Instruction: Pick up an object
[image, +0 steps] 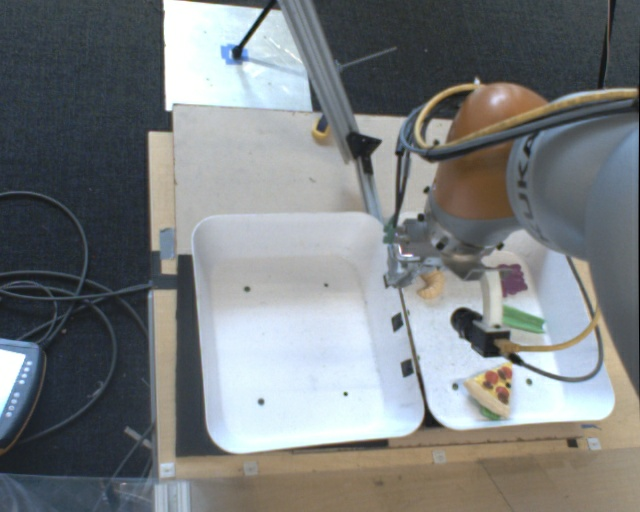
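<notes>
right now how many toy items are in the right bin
4 in the right bin: pizza slice near the front, green piece mid-bin, purple piece behind it, tan piece by the divider. The arm may hide more.

White bins (290, 240); purple toy (513, 279); green toy (523, 321).

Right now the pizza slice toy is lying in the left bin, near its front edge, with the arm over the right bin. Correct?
Not quite. The pizza slice toy lies in the right bin, near its front edge, not in the left bin. The camera view shows it. The arm is over the right bin, as you said.
</notes>
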